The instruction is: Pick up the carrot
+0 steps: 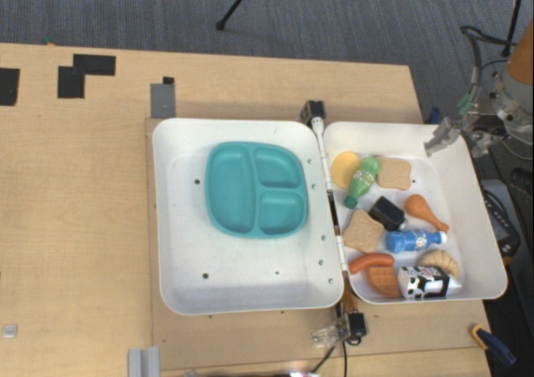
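Note:
The carrot (425, 211) is a small orange tapered piece lying in the right bin (488, 238), near its right side, with its thin end pointing to the lower right. It lies free among other toy foods. My gripper (461, 139) hovers over the far right corner of that bin, well behind the carrot and apart from it. Its fingers (441, 135) stand open with nothing between them.
Around the carrot lie a black block (386, 213), a blue bottle (411, 240), a green bottle (361, 181), a lemon (345, 168), bread slices (394, 173), a red sausage (371, 263), a croissant (442, 263) and a black-and-white can (425, 284). The left bin (179, 225) holds a teal divided plate (254, 189).

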Motion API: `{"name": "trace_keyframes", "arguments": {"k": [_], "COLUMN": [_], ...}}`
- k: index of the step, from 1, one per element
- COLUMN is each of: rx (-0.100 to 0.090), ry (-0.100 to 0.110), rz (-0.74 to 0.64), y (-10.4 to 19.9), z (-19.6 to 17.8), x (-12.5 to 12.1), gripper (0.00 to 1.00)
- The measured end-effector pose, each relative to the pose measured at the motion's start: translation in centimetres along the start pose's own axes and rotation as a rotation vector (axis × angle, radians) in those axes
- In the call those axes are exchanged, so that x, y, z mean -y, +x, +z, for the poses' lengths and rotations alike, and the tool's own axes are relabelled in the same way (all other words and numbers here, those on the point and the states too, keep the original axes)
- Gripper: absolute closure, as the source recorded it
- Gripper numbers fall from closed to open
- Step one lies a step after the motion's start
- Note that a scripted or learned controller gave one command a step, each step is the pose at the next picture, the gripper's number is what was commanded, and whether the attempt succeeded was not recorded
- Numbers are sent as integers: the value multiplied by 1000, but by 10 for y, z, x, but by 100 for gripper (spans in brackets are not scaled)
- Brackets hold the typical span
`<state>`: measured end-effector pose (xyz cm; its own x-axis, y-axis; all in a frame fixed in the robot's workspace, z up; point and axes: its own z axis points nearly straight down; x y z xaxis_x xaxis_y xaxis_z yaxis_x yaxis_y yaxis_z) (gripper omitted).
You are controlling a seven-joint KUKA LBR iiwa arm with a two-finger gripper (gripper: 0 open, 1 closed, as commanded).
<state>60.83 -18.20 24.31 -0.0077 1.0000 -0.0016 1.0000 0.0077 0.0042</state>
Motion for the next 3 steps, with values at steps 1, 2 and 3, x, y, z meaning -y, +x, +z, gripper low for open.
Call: {"name": "trace_keyframes", "arguments": {"k": [1, 2, 3], "rx": [2, -4, -3], "ry": [-9, -1, -11], "rz": [-216, 28, 22], "y": [7, -1, 0], "z": [154, 156, 143], "x": [11, 29, 25], "gripper": [0, 0, 100]}}
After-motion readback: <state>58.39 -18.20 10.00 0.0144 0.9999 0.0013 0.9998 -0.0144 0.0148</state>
